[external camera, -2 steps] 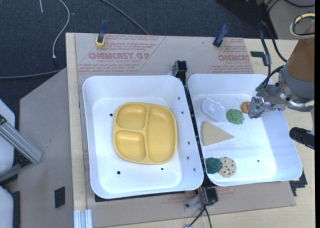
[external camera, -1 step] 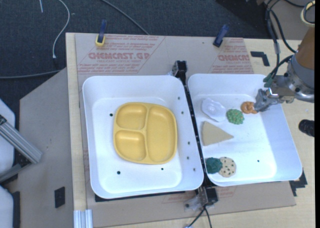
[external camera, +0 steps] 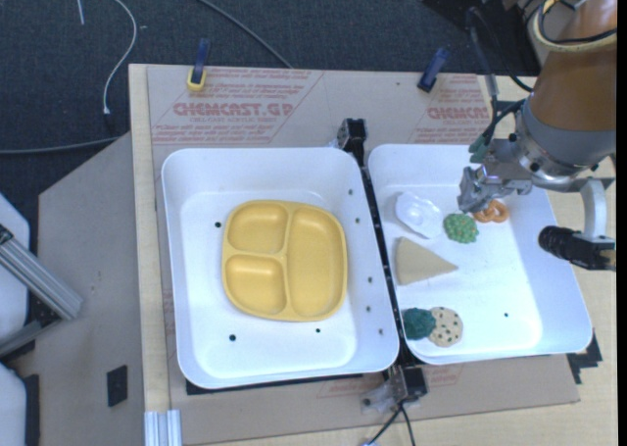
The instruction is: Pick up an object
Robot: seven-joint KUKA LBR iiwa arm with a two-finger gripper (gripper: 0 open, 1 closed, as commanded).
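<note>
bins (external camera: 186, 179): glossy white plastic | tray (external camera: 285, 260): smooth yellow plastic | board (external camera: 255, 111): matt cardboard

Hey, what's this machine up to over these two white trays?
A robot arm is reaching in from the right, and its gripper is low over the right bin, right beside a green broccoli-like toy and an orange pretzel-like piece. It is meant to pick something up, but nothing is visibly lifted yet. Also in that bin lie a white piece, a tan wedge, a dark green toy and a cookie. The left bin holds a yellow divided plate.
</note>
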